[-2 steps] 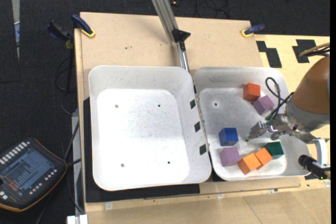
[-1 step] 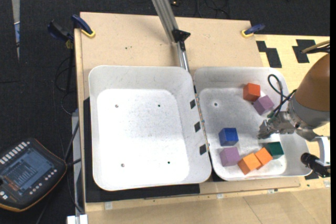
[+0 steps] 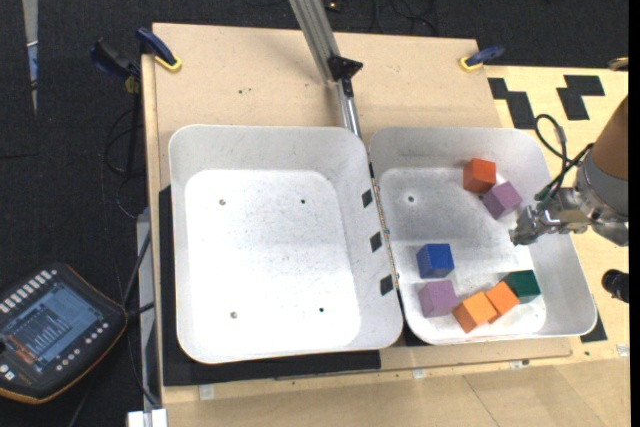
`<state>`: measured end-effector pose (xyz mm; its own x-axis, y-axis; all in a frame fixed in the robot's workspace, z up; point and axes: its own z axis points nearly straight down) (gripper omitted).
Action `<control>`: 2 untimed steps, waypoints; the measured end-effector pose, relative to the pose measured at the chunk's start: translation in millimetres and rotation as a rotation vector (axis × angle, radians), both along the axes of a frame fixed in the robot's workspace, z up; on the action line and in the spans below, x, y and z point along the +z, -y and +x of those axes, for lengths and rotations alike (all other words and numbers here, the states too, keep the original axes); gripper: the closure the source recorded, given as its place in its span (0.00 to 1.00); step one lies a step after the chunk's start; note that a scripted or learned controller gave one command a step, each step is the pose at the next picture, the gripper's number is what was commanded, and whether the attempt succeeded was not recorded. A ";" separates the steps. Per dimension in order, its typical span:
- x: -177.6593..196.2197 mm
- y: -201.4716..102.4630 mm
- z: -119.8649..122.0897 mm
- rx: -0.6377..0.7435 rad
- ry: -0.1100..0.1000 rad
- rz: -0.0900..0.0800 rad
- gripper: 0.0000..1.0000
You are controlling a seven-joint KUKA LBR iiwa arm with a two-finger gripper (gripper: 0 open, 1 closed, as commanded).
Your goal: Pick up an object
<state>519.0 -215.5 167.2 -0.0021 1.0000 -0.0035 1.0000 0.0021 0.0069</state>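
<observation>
Nowhere legible writing; claw over right bin.

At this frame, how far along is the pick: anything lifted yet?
Nothing looks lifted. All six blocks lie in the right white bin: orange cube, pale purple cube, blue cube, second purple cube, second orange cube and green cube. In hand: the gripper is near the pale purple cube. Left: grasp and lift.

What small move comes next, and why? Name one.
Probably shift the gripper toward the purple block just beside it, then descend. It hangs over the right bin's right side with nothing visibly held, and that block is the nearest one.
</observation>
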 end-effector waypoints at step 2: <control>117.0 4.1 5.4 0.002 0.001 -0.001 1.00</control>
<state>524.4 -219.6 284.2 -0.0038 1.0000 -0.0042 1.0000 0.0039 0.0079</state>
